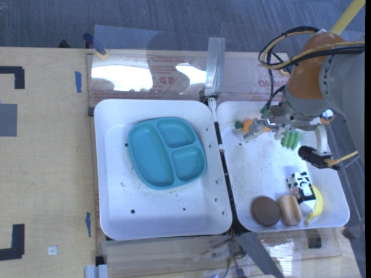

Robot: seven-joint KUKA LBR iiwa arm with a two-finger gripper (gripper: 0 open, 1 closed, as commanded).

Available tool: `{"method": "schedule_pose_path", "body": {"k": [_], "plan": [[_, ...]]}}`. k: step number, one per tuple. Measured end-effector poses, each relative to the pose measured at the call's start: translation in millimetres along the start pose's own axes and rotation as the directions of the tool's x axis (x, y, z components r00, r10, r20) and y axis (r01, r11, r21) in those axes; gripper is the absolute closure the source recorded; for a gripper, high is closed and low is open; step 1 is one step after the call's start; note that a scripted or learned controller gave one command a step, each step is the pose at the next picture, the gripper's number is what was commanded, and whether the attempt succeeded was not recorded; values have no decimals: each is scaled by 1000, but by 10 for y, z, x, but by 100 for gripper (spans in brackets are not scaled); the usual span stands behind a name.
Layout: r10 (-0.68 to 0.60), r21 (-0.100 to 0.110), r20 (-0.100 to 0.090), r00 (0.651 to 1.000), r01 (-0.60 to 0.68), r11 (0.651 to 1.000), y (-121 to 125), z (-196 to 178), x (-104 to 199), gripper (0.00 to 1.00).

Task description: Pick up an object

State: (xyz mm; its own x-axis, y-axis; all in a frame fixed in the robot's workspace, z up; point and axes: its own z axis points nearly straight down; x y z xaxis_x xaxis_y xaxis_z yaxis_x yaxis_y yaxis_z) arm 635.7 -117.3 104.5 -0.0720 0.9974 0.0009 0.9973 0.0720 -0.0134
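1. Gripper (255,129) — over the right bin (261,172), near its far-left corner; whether open or closed cannot be told.
2. Orange piece (248,124) — touching the gripper tip.
3. Green item (290,139) — right of the gripper.
4. Brown disc (266,211), bread roll (289,209), banana (316,207) — near edge of that bin.
5. Blue divided plate (167,152) — left bin (110,172).

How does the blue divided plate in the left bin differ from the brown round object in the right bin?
The blue divided plate is far larger than the brown round object. The plate is light blue with three compartments; the brown object is dark and plain, with no divisions. The plate lies alone near the middle of the left bin; the brown object lies near the front edge of the right bin, right beside a tan object. Both have rounded outlines.
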Motion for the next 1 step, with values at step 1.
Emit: {"method": "schedule_pose_path", "body": {"k": [1], "plan": [[108, 1, 0, 994, -108, 994, 284, 188, 13, 0]]}}
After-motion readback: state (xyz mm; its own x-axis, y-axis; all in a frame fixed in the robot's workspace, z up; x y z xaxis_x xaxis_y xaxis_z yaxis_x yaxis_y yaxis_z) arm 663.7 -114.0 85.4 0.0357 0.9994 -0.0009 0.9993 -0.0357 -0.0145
